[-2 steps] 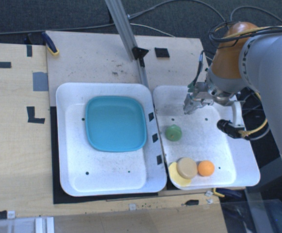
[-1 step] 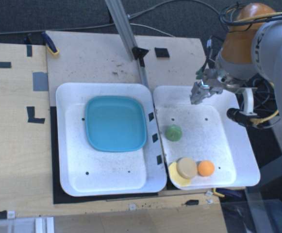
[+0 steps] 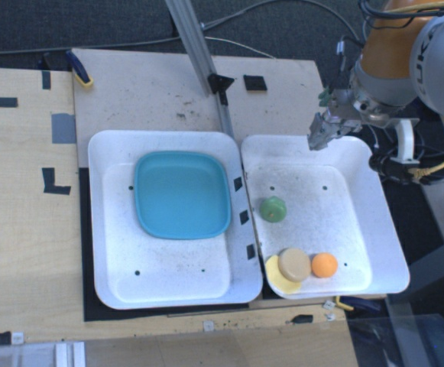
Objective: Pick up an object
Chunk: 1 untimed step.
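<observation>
Camera view shows the gripper above the far edge of the right bin, holding nothing; whether its fingers are apart I cannot tell. Inside that bin lie a green ball, a tan disc on a yellow piece, and an orange ball. A blue plate fills the left bin on the surface.

robot lab: taped bench, white bins, cables.
</observation>
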Available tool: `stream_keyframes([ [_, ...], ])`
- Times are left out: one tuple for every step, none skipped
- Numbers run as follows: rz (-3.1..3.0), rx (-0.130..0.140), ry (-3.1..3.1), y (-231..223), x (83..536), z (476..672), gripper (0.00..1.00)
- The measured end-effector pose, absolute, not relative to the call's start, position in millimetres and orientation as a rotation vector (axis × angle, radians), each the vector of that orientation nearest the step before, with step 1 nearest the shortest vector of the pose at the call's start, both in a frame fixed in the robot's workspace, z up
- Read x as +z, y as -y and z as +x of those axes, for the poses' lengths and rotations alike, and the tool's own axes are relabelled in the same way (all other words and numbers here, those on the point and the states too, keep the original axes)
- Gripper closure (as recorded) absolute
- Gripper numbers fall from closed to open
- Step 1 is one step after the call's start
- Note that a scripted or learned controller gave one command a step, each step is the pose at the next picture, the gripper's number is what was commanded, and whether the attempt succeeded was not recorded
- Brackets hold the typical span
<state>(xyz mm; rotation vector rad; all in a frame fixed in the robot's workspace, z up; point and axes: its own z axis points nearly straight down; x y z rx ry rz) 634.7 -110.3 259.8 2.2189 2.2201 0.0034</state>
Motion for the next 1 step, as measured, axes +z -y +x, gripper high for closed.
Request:
stream_keyframes([
  [2.218, 0.001, -2.226, 63.1, 261.9, 623.3, 1.0],
])
